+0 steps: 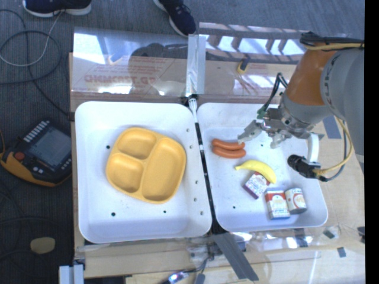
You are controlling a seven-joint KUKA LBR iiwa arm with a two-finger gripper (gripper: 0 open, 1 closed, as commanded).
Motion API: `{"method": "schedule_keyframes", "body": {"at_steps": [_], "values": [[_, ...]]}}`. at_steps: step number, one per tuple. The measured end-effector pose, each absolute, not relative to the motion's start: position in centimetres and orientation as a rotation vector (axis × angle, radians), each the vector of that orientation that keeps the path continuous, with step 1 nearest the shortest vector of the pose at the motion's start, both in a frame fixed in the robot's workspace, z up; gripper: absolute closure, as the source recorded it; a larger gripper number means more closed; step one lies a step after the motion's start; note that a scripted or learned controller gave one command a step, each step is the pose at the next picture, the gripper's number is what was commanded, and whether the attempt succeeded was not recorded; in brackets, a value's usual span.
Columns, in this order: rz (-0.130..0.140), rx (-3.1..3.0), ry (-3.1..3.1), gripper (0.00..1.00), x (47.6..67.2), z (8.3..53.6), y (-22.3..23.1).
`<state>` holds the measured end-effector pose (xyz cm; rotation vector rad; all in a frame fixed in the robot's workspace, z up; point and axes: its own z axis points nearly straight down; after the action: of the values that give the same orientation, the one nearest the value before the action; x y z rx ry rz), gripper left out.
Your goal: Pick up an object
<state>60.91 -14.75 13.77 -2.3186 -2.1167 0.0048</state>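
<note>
My gripper [263, 135] hangs spread and empty above the right bin [314, 218], near the hot dog [228, 148]. I'd judge nothing picked yet; descent and grasp remain.

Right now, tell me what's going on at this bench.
A grey robot arm reaches in from the right over the right bin, its gripper open above the bin floor with nothing between its fingers. Just left of it lie two hot dogs; nearer the front are a banana, a small carton, a box and a can. The left bin holds a yellow divided plate. Nothing has been picked up yet.
</note>
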Motion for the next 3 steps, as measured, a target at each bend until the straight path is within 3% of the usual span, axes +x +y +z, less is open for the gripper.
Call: {"method": "schedule_keyframes", "body": {"at_steps": [1, 2, 3], "values": [[-0.01, -2.23, -2.224, 0.0, 53.5, 9.0, -15.4], [-0.014, -2.24, -2.226, 0.0, 49.0, 9.1, -13.8], [-0.023, -2.743, -1.545, 0.0, 49.7, 9.0, -15.4]]}}
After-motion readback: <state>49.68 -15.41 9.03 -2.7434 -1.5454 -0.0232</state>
